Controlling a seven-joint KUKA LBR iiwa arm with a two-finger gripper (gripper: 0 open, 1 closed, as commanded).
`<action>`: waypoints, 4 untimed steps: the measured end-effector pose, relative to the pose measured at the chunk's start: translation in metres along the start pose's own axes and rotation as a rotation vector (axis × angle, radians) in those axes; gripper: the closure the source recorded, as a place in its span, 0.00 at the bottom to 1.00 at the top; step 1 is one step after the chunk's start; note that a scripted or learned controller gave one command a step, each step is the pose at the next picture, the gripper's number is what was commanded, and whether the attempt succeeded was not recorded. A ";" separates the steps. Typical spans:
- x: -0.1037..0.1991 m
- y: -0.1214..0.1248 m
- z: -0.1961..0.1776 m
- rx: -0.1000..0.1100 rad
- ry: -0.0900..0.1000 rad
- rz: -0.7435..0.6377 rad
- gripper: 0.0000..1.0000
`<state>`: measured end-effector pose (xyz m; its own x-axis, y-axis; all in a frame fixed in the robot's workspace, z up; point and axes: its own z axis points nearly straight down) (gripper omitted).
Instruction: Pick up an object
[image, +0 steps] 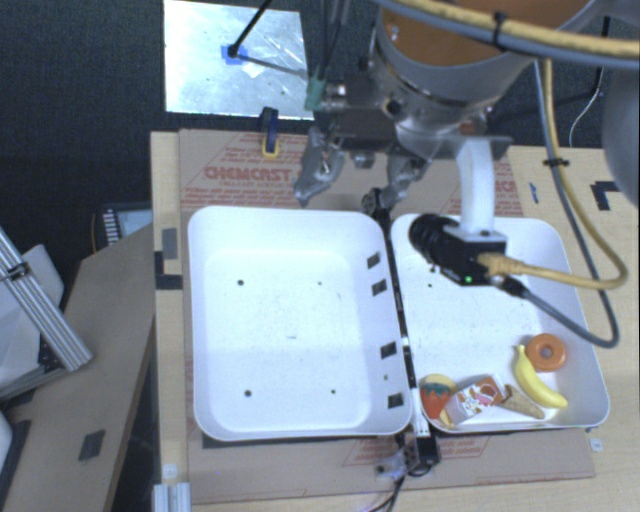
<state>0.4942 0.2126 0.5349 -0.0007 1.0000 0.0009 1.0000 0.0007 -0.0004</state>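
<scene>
The two-finger metal gripper (352, 182) hangs at the far edge of the bins, above the top end of the divide between them, its fingers spread apart with nothing between them. One finger (313, 176) points down over the far rim of the left bin, the other over the black strip joining the two bins.

The objects lie well apart from it, gathered in the near right corner of the right shallow white plastic bin (470, 330). A yellow toy banana (535, 379) lies at a slant, with a small orange ring-shaped doughnut (546, 351) just beside its upper end. To the banana's left sit a tan cone-shaped piece (518, 403), a white and red packet (475, 398) and a round orange-red fruit (436, 395) against the bin's left wall.

The left shallow white plastic bin (290, 320) sits alongside on the brown cardboard sheet (240, 170).
</scene>
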 end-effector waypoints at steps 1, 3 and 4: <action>0.023 -0.008 0.017 0.000 0.000 -0.005 0.00; 0.022 0.011 -0.001 0.000 0.001 -0.006 0.00; 0.022 0.014 -0.012 -0.004 0.002 -0.005 1.00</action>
<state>0.5083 0.2347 0.5466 -0.0059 1.0000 0.0026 1.0000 0.0059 0.0033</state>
